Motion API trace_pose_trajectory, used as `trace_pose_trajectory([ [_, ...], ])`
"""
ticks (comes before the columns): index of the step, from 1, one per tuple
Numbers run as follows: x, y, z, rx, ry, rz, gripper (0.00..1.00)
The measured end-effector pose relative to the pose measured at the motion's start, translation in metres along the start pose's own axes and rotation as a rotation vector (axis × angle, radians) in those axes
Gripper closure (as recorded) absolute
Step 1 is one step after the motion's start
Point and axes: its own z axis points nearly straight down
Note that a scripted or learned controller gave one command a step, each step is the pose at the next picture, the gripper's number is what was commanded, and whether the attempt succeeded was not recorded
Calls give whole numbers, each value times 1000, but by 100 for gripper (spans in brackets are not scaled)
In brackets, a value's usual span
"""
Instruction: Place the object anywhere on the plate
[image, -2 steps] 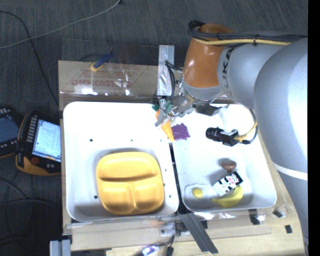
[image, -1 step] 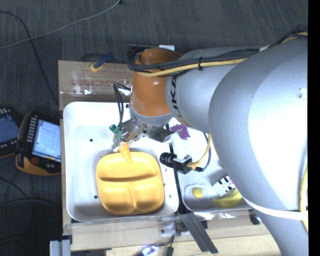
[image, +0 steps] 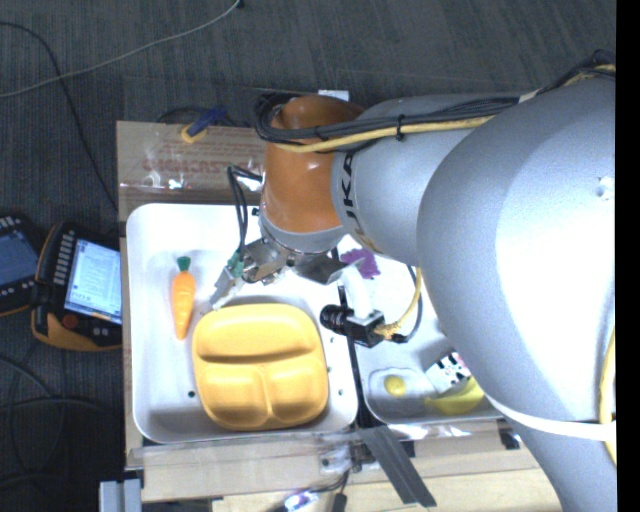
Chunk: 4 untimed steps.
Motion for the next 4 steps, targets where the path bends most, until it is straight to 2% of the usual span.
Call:
trace_pose_trajectory([
  [1,-39,-121,-14,2,0,296,0],
  [2,-39,-121,-14,2,0,296,0],
  [3,-38,-120,-23,4,2,294,100],
  [4,-63,-87,-14,0,1,270,100],
])
